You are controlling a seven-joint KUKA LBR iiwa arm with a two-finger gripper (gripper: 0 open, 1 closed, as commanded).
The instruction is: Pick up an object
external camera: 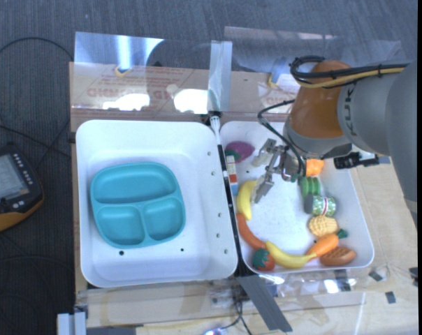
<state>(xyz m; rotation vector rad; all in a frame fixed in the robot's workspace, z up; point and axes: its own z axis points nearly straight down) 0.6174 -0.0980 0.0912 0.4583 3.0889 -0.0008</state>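
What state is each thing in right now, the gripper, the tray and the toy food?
Gripper: open, nothing between its fingers, above the right bin.
Teal tray: flat in the left bin, nothing on it.
Bananas, carrot, corn: lying loose in the right bin.

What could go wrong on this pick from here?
1. The gripper hangs over the right bin between the purple toy and the small yellow banana, centred on neither; it may close on nothing.
2. Toys are crowded: banana, long orange piece and large banana lie close, so a nudge or double grab is possible.
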